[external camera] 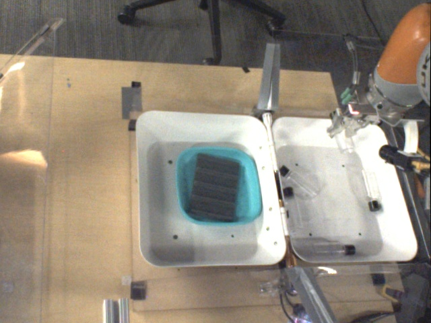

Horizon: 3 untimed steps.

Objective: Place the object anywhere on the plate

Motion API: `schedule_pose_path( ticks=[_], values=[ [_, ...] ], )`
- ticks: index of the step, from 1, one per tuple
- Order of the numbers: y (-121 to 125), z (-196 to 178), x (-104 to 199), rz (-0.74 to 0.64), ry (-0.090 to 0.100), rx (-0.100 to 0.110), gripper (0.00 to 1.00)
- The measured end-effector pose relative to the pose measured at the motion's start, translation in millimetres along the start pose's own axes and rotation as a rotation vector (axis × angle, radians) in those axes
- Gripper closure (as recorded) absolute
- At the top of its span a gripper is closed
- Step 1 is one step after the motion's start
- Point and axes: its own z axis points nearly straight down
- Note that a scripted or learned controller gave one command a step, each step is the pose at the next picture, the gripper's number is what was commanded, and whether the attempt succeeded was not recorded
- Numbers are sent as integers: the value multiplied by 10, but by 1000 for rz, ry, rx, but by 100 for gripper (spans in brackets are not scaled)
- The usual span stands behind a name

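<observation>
Dark ribbed block [215, 186] is lying flat on the teal plate [252, 192], inside the left bin [151, 180] on the tabletop [74, 200]. Gripper [345, 128] is hanging over the right bin's [397, 241] far edge; fingers' spread too blurred to tell. Clear tubes [330, 249] are lying in that bin.
</observation>
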Motion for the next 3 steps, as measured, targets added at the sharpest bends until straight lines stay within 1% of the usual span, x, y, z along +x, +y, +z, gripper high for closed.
schedule_pose_path(
  ticks=[1,2,3],
  values=[
    [0,-1,0,0,0,0,0],
    [170,-137,-285,-44,-2,-2,0],
    [181,-1456,-126,67,-1,-6,0]
  ],
)
